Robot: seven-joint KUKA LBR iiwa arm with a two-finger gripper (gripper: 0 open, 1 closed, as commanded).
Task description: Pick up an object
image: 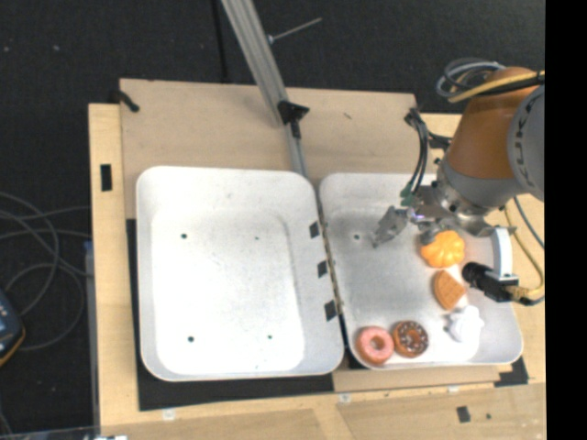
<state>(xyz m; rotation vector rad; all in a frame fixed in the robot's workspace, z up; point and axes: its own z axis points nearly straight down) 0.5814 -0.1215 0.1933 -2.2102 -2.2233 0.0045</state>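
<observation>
I see the gripper [390,225] low over the right bin [367,273], in its far half, reaching leftward from the grey and orange arm [486,149]; its two grey fingers [383,231] stand spread apart, released, with nothing between them; beneath them I see bare white bin floor.

Just right of the gripper, close under the wrist, lies an orange-yellow lumpy object [443,247]; nearer to me from it sits a tan wedge-shaped piece [448,290], close to but apart from the yellow one; a small white object [465,324] lies just beyond that, toward the near right corner; along the near wall I see a pink frosted doughnut [374,344] and a chocolate doughnut [410,338] side by side, about touching; a black fitting with a white bracket [491,278] hangs off the arm over the bin's right side.

To the left sits the left bin [229,273], its rim meeting the right bin's along dark clips; both rest on a wooden bench [211,122]; a metal pole [257,49] slants away from the far side.
</observation>
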